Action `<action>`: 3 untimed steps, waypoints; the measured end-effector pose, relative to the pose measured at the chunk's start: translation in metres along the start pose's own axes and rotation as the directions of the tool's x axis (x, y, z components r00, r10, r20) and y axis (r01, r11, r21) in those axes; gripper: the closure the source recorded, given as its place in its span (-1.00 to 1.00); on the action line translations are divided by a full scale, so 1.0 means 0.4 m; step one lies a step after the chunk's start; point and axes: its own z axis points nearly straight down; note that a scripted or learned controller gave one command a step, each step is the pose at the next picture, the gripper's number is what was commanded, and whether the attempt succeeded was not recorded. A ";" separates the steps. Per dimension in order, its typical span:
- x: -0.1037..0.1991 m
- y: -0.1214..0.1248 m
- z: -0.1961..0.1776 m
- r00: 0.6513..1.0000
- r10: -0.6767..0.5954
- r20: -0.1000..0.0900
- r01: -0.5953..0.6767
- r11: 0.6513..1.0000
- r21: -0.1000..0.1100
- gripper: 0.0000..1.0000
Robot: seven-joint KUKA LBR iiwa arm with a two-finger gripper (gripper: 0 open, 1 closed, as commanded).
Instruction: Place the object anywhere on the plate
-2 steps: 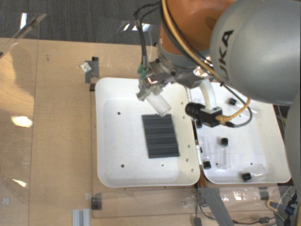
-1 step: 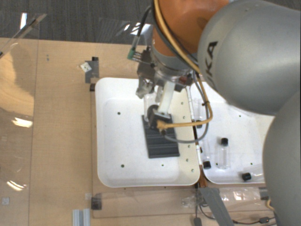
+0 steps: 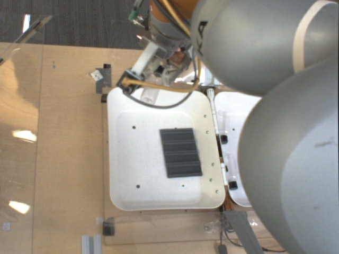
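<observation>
Dark grey ribbed rectangular plate (image 3: 180, 153) lies flat in the left bin (image 3: 127, 157), slightly right of its centre, long side running 12 to 6. Bin is smooth glossy white plastic with rounded corners. Gripper (image 3: 168, 62) sits at 12 o'clock from the plate, over the bin's far rim; can't tell its state or whether it holds an object. Right bin (image 3: 233, 136) at 3 o'clock, mostly covered by the matte grey arm (image 3: 275, 89). Bench (image 3: 53, 142) is light wood.
</observation>
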 end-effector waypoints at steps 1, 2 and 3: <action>-0.146 -0.209 -0.201 0.922 -0.387 -0.004 0.387 0.922 -0.004 1.00; -0.146 -0.209 -0.200 0.922 -0.388 -0.004 0.388 0.922 -0.004 -1.00; -0.154 -0.218 0.186 0.939 -0.345 -0.002 0.345 0.939 0.000 -1.00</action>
